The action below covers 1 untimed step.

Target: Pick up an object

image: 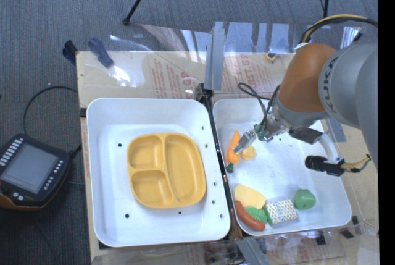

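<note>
Metal gripper [249, 141] sat low in the right bin [336, 196], tips at a small yellow piece [248, 153] beside the carrot [232, 146]; open or closed, can't tell. Risk: the two toys were touching, so a closing grasp could nudge both or clip neither. Arm [321, 88] reached in from the right, wrist angled down-left

Yellow divided tray [166, 170] — handheld pendant [29, 170]

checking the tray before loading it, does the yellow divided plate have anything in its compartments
Empty. The yellow divided plate lies flat in the left bin, and all three compartments show bare yellow.
</note>
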### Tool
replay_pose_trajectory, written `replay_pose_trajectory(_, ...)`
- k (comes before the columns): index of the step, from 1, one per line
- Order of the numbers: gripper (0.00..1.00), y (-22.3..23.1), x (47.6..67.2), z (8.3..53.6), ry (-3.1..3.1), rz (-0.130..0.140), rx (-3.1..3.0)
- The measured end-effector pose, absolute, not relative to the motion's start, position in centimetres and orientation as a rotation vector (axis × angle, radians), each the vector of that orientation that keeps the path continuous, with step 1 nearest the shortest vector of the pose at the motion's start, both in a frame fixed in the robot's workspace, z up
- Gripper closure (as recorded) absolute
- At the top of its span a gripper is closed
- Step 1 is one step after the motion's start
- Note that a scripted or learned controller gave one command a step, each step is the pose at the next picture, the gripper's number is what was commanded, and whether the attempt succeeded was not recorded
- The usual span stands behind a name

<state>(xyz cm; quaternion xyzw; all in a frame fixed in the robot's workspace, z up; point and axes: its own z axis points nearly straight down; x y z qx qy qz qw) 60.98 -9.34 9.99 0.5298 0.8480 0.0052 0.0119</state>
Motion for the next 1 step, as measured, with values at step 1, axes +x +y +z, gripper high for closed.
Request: replay_pose_trajectory(1,1.0,-9.42,60.88,10.8,2.645,0.014,1.658)
